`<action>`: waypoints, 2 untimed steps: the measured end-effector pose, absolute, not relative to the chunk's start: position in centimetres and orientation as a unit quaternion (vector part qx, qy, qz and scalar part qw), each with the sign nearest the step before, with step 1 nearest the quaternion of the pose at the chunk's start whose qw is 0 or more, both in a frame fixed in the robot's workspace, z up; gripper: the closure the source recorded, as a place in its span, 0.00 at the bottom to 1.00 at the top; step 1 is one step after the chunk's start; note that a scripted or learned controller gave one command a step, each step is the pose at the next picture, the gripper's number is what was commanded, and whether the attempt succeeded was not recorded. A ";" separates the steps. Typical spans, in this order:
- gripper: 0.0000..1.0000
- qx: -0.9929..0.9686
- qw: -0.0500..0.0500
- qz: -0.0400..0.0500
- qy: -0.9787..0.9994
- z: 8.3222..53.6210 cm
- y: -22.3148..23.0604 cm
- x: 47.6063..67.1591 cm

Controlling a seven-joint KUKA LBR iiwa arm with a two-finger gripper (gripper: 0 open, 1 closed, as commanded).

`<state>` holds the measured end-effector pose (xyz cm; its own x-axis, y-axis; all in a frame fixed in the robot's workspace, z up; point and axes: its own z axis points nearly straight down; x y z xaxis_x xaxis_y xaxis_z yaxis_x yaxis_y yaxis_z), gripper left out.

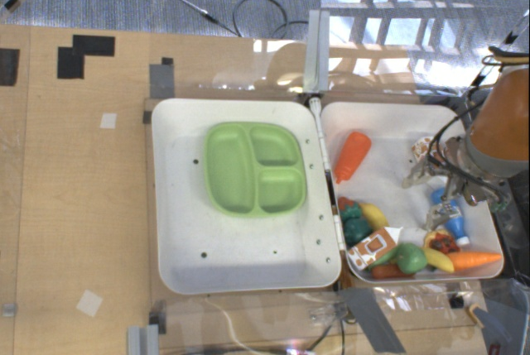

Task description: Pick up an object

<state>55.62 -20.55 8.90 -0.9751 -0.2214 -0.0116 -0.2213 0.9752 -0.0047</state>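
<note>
Gripper (439, 194) low in the right white bin (389, 117), jaws spread, nothing between them; small blue-white bottle (455, 221) just below. Pick not yet made.

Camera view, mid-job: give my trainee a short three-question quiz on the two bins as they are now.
1. True or false: the green divided plate lies in the left bin.
2. Which bin is the gripper over? A) left B) right
3. Fill in: the orange carrot near the divider lies in the ___ bin.

Key: 1 true; 2 B, over the right bin, near a blue object; 3 right.
</note>
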 end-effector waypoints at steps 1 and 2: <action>0.00 -0.108 0.007 -0.001 0.994 8.9 -18.2 60.4; 0.00 -0.177 0.005 -0.002 0.984 8.8 -20.6 58.2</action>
<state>58.23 -20.58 8.85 -0.9373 -0.3484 -0.0096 -0.3484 0.9373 -0.0057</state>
